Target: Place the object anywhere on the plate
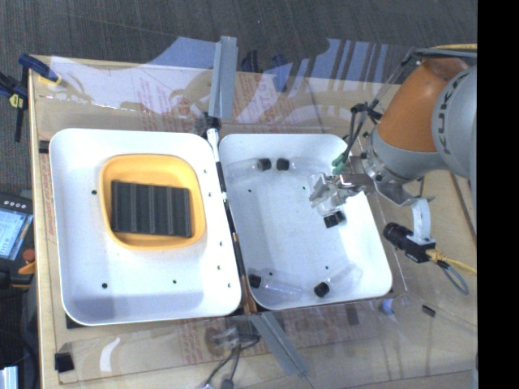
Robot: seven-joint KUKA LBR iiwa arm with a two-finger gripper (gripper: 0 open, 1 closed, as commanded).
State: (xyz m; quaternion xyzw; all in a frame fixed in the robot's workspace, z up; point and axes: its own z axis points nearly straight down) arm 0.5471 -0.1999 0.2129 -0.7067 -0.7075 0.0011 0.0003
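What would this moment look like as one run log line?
gripper: over right bin, near its right wall | grasp: cannot tell | plate: left bin | placement: not done

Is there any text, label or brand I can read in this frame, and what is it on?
"KU": partial dark letters on the grey arm casing, cut off at the edge.
Faint reddish print on the sheet along the bench: too blurred to read.
Small screen at the left edge: lit, nothing legible.
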